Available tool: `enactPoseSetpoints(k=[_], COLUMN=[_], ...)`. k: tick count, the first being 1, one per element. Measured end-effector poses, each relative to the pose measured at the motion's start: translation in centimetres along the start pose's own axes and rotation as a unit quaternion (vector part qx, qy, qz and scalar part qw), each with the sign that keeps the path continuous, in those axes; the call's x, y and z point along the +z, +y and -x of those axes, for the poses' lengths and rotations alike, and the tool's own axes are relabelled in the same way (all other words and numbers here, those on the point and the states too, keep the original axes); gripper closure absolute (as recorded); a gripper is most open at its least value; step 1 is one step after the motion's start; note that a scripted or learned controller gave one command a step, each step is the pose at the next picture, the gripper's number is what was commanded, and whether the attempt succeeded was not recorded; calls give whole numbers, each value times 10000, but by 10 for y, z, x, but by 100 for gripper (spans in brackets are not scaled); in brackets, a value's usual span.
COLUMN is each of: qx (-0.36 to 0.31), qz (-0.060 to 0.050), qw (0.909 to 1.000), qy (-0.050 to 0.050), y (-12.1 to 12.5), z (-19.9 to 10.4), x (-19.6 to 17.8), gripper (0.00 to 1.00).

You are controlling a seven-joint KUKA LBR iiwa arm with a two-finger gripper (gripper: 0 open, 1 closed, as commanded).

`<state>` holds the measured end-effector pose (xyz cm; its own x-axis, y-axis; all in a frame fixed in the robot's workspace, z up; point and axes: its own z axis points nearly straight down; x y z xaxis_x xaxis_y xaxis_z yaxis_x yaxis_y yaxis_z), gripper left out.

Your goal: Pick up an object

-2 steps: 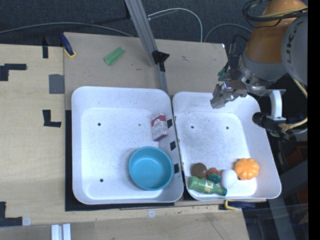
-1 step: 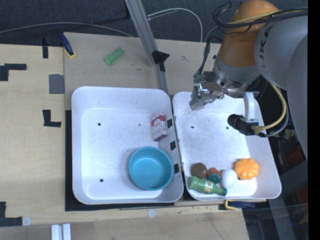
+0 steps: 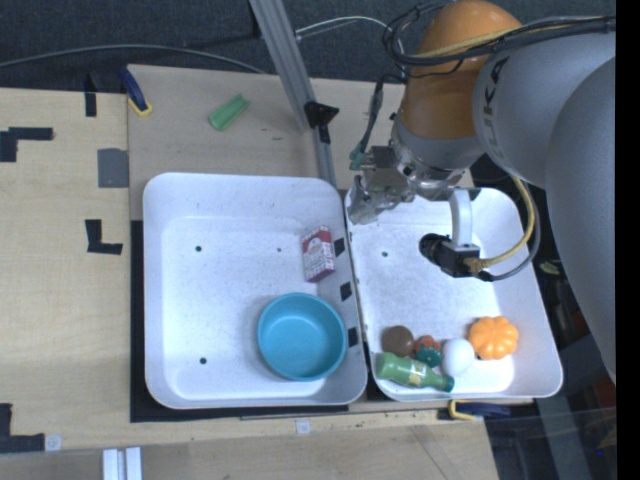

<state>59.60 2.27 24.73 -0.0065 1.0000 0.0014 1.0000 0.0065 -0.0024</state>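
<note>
The grey arm with its orange band (image 3: 462,38) reaches in from the right and hangs over the far left corner of the right-hand shallow white plastic bin (image 3: 530,298). Its two-finger metal gripper (image 3: 372,200) sits low at that corner, close to the rim where the two bins meet; whether it is open or closed cannot be told from this angle, and nothing can be seen held in it. A black cable fitting (image 3: 448,255) hangs just beside it, over the bin floor.

The things to pick lie clustered along the near edge of the right-hand bin: a small round orange pumpkin-shaped toy (image 3: 493,336) towards the near right corner, a white ball (image 3: 458,355) touching its left side, a green plastic bottle (image 3: 412,371) lying on its side along the near wall, a brown rounded lump (image 3: 397,340) just behind the bottle, and a small red and teal piece (image 3: 428,349) between the lump and the ball. All are well apart from the gripper.

In the left-hand shallow white bin (image 3: 175,268) a round blue plastic bowl (image 3: 301,336) stands upright by the near right corner, and a small red and white carton (image 3: 318,254) lies near the right edge, further back.

On the wooden bench top (image 3: 60,298), beyond the far edge of the left bin, a small green block (image 3: 228,112) lies tilted. A grey metal pole (image 3: 285,53) slants across the bench's far edge
</note>
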Motion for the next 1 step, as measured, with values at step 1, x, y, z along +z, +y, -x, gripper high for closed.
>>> enactPoseSetpoints(k=[1], qx=[-2], qz=[-9], qw=[10000], qy=[-3], y=[-6], z=[-55], x=[18], gripper=[100])
